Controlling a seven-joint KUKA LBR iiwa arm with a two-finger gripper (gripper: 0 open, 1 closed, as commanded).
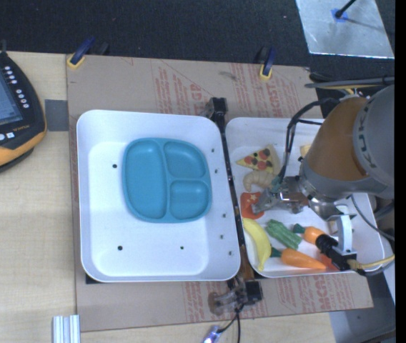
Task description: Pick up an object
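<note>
- Grey and orange, the arm (346, 148) reached in from the right over the right bin (235, 131), and we saw its gripper (269, 199) low at that bin's left-centre.
- We could not tell whether the gripper was apart or together; its metal parts blurred into the toys beneath it, and we saw nothing clearly held.
- A red toy (249, 206) lay just left of the gripper, touching or nearly touching it; we could not tell which.
- A pale toy (256, 181) lay just above the gripper, and beyond that a pizza slice (258, 159) lay towards the bin's far-left part, near but apart from the gripper.
- A banana (259, 240) lay below and left of the gripper, along the bin's left wall.
- A green toy (285, 233) lay just below the gripper, right of the banana.
- A carrot (303, 261) lay at the bin's near edge, well below the gripper; a second orange toy (312, 232) lay above it, right of the green toy.
- A blue plate (166, 179) with three compartments lay in the left bin (92, 199), well apart from the gripper.
- A pendant (3, 113) with a screen rested on the bench at far left.
</note>
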